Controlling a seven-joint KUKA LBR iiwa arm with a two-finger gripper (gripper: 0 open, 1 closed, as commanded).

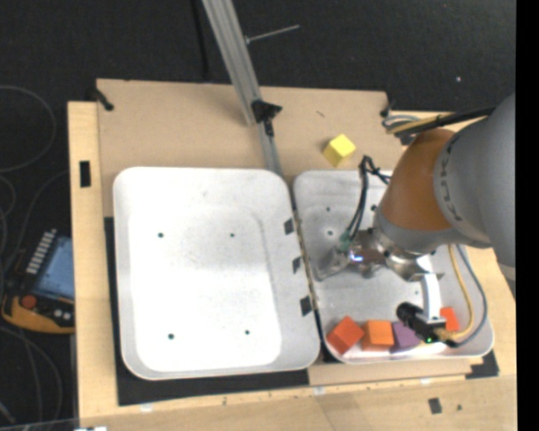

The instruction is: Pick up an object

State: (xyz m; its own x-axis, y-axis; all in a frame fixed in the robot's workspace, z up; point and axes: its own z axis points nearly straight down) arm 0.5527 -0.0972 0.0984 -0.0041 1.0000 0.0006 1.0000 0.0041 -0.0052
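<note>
— Step in hand? 
— Looks like the reach, before any grasp. Arm [431, 196] bent low over the right bin [328, 196], wrist down toward its left wall, close to the seam with the left bin [198, 268].
— Gripper? 
— Gripper [328, 266] hard to read: blurred metal near the bin floor. Cannot tell how far apart the fingers stand, nor anything between them.
— Candidates for picking? 
— Along the near edge of the right bin: red-orange block [346, 333], then orange block [378, 333] touching it, then purple block [404, 336], and a small orange-red piece [448, 318] toward the near right corner. Also a yellow block [340, 149] out on the bench, just beyond the far edge of that bin.
— Next move? 
— Probably a shift toward the near edge, over the red-orange block, then straight down and a close. Tight row, so a risk of nudging the neighbour.
</note>
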